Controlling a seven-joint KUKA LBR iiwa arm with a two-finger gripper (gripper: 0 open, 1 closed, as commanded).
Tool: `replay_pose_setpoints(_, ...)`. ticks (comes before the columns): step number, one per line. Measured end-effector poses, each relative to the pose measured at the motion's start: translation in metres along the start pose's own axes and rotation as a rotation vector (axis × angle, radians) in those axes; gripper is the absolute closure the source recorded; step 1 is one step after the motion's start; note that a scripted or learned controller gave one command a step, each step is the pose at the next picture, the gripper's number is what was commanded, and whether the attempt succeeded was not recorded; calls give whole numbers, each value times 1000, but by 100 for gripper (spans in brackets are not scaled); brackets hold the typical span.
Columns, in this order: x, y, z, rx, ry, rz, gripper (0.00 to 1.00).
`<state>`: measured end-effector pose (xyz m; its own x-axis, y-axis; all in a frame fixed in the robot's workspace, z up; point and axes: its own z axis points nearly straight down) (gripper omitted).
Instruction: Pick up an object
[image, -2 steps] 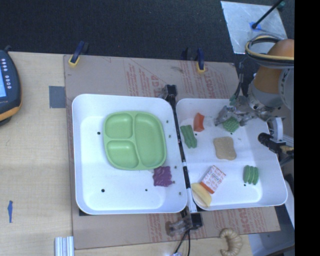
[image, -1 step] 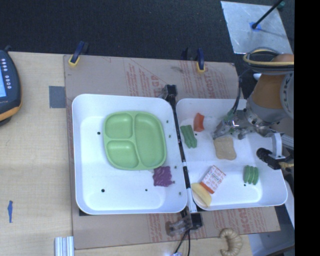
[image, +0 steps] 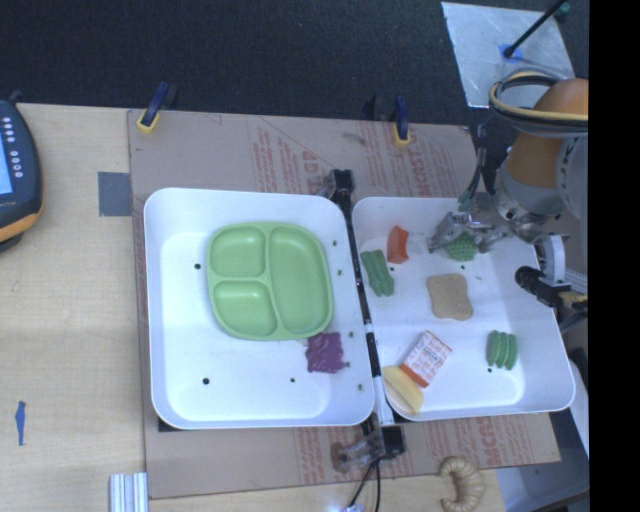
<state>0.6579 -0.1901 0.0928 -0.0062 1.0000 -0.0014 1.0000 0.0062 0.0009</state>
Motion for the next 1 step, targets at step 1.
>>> replay_pose_setpoints(1,38,-77,2,12,4,2,0)
